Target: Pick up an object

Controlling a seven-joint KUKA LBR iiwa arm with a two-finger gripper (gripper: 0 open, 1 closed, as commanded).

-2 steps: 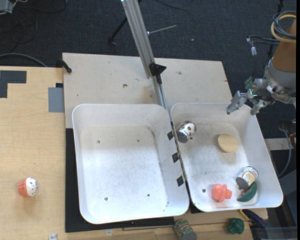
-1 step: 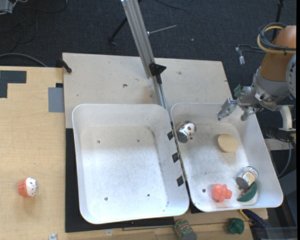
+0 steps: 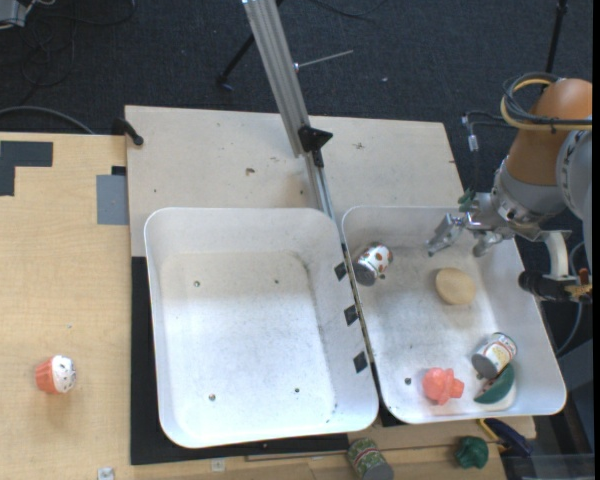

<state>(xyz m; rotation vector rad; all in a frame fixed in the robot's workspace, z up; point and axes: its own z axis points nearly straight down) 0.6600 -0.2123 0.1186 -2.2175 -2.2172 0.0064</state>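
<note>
Green toy point(image 3: 471, 452) lay at the bench's front edge. Over the right bin's point(image 3: 540, 353) back edge the gripper point(image 3: 458, 228) hung with fingers spread and nothing between them; the tan lump point(image 3: 456, 286) sat just below, unpicked.

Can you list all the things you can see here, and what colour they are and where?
bins: 2, white, side by side on the bench
tan lump: 1, beige, right bin middle
small can: 1, silver, white and red, right bin's left edge
pink toy: 1, pink, right bin front
tin: 1, silver, right bin front corner
green piece: 1, dark green, beside the tin
cupcake toy: 1, red and white, wooden table left
metal rail: 1, grey, behind the bins
arm: 1, grey and orange, right
gripper: 1, grey, over the right bin
</note>
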